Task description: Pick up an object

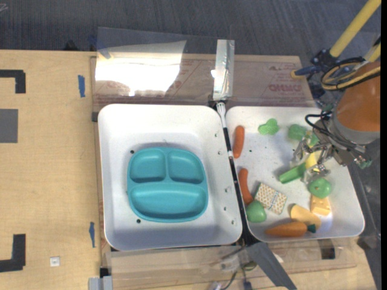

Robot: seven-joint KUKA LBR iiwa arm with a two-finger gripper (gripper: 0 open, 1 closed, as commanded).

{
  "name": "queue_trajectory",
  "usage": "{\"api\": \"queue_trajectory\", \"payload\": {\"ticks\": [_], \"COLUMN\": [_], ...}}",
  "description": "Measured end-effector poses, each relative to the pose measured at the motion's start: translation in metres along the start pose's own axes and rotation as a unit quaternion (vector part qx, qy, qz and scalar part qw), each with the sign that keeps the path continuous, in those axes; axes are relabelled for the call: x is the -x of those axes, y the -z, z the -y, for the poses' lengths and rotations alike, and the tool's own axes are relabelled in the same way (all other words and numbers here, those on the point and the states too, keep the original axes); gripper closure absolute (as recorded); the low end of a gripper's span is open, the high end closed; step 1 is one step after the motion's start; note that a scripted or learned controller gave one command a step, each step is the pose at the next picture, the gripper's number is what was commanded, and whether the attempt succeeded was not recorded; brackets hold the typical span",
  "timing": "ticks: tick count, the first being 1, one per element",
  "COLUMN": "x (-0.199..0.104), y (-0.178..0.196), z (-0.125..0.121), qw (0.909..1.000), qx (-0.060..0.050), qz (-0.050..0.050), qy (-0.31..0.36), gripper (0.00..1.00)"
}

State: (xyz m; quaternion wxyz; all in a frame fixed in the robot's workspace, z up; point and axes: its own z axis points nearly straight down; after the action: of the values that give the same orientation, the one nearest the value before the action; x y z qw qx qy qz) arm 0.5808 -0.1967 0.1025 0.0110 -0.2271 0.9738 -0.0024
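Observation:
The right bin (344, 222) holds several toy foods. My gripper (311, 157) hangs low over its right middle, above a small yellow piece (312, 161). A green stick (291, 174) lies just left of the gripper, and a green ball (320, 188) sits just below it. Two orange sausages (238, 141) (244, 185) lie along the bin's left wall. A green pepper (268, 127) and another green piece (296, 132) sit at the back. A checked cracker (270, 198), a green round (256, 212), a carrot (290, 228) and a yellow wedge (320, 206) are at the front.
The left bin (115, 125) holds a teal divided plate (167, 183). The arm's orange band (361, 101) rises over the right bin's right edge, with cables beside it. A metal bracket (223, 71) stands behind the divider between the bins.

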Motion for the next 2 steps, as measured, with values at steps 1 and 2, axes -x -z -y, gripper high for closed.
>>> {"api": "queue_trajectory", "payload": {"ticks": [1,2], "x": [0.048,0.106], "y": [0.14,0.157], "z": [-0.061,-0.101], "qw": [0.9999,1.0], "qx": [0.0,0.004], "qz": [-0.002,-0.005], "qy": [-0.011,0.0], "gripper": [1.0,1.0]}}
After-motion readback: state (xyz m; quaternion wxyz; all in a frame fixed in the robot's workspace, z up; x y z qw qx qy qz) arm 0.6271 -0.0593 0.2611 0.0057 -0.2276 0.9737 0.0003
